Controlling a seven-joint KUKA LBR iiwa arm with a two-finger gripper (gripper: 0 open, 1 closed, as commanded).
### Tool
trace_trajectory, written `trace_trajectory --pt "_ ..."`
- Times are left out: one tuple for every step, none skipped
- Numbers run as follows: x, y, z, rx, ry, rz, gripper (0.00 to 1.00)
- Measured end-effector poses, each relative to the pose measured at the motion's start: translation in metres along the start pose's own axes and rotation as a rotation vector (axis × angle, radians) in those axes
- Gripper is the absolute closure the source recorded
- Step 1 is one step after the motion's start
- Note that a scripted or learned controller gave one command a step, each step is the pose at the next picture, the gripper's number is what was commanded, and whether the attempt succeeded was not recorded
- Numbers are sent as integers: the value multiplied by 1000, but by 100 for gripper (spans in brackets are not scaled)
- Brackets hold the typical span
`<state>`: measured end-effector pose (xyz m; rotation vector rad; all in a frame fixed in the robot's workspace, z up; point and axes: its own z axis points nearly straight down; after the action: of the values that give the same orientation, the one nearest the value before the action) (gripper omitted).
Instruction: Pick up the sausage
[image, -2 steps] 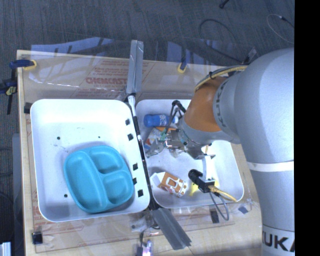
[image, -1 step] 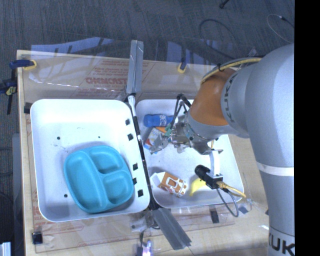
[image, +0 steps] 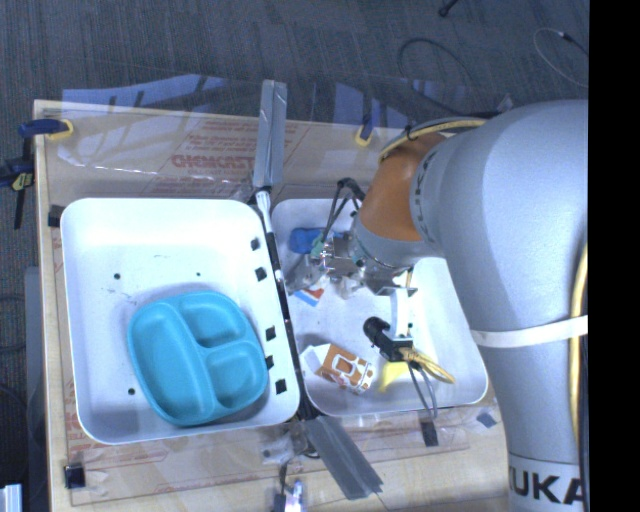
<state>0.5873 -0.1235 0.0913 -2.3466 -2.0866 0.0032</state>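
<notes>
Arm: the grey arm with an orange band (image: 500, 220) is reached in over the right-hand shallow white bin (image: 345, 325), wrist low over its rear half.

Gripper: the two-finger gripper (image: 335, 272) is seen low near the rear left of that bin, between a small blue object (image: 304, 241) and a small red-and-white object (image: 310, 293).

Grip state: it cannot be told from this view, and nothing is seen held.

Sausage: it is judged, without certainty, to be the brown-orange, white-marked piece (image: 345, 370) lying at the front of the right-hand bin, just beside a yellow object (image: 395, 376). It is set apart from the gripper, nearer the front wall.

Other bin: the left-hand shallow white bin (image: 120, 240) is occupied by a light-blue plastic divided plate (image: 195, 355), which has no part in the task.

Done: the arm is placed over the correct bin and brought down to working height.

Left: if the piece is rightly identified, the gripper is not yet lined up over it. The approach towards the front, the closing on the piece and the lift are all judged to be outstanding.

Progress: early, with no grasp made.
</notes>
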Motion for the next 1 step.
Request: trace_trajectory --pt "-50 62 -8 1 2 -22 0"
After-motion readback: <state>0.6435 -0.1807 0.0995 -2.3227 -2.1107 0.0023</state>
